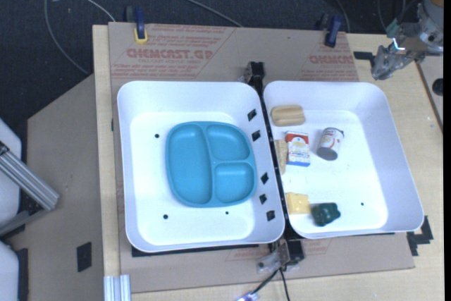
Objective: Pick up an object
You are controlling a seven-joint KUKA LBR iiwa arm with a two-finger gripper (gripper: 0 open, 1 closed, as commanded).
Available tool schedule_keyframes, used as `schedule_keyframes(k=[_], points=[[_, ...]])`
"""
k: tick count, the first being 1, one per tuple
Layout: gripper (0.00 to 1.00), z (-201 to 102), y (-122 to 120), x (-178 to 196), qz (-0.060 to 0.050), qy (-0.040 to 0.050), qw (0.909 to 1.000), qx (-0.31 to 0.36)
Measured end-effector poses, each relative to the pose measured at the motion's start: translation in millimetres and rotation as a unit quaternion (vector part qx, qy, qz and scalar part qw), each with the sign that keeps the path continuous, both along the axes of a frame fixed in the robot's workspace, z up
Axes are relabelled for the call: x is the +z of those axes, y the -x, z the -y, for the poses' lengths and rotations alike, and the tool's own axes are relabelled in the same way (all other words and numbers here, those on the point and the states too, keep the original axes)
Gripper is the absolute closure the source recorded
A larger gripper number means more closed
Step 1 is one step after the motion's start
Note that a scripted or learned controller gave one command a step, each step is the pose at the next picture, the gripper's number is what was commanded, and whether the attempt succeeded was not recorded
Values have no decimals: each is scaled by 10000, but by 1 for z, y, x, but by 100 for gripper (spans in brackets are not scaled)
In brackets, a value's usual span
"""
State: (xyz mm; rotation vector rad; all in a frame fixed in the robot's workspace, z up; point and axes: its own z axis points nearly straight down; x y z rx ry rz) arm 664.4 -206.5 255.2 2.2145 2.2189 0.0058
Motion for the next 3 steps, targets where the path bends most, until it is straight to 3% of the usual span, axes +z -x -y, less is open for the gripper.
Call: schedule_keyframes(k=[3], points=[[100, -169, 39, -27, -55, -24, 10000, 21]])
